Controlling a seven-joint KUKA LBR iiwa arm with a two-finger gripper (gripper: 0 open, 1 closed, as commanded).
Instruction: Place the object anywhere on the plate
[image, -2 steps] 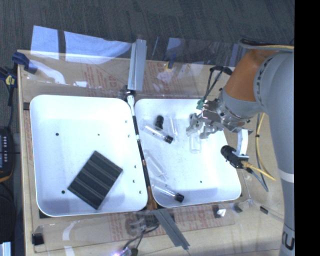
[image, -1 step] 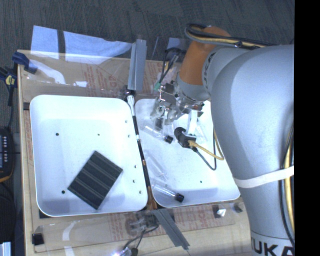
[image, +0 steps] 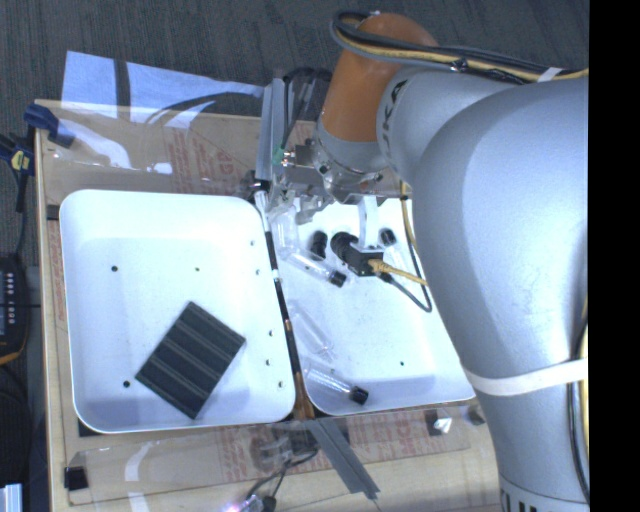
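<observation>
Leftmost, the left bin (image: 75, 300): white, shallow, on the bench. One item in it, the plate (image: 190, 358), a dark ribbed rectangular slab lying flat and skewed toward the near corner. Nothing rests on it.

Centre, the shared wall between bins. Gripper (image: 292, 205) sits low at the far end of that wall, over the right bin's far-left corner. Its tip is tangled with metal brackets and glare off the white plastic, so cannot tell whether the claw is spread or closed. Nothing visibly pinched in it.

Right bin (image: 420, 385): two clear tubes with dark caps.
- far tube (image: 318, 266), just beside the gripper, lying aslant close to the dividing wall.
- near tube (image: 335, 384), against the near wall, well apart from the gripper.
- yellow cable (image: 405, 278) loops down from the wrist hardware over the bin floor.

Right side: the arm (image: 500, 220), grey bulk with orange band, covers the right bin's far right part.

Judgement on step: pick phase, not yet the carry. The object, most likely the far tube given the gripper's position, lies on the right bin floor, and the plate is bare.

Next move calls for:
- a secure pinch across the tube; clear, round and thin, so likely to roll or slip.
- a lift high enough to clear the dividing wall.
- travel left and toward the near side to get over the plate before release.
</observation>
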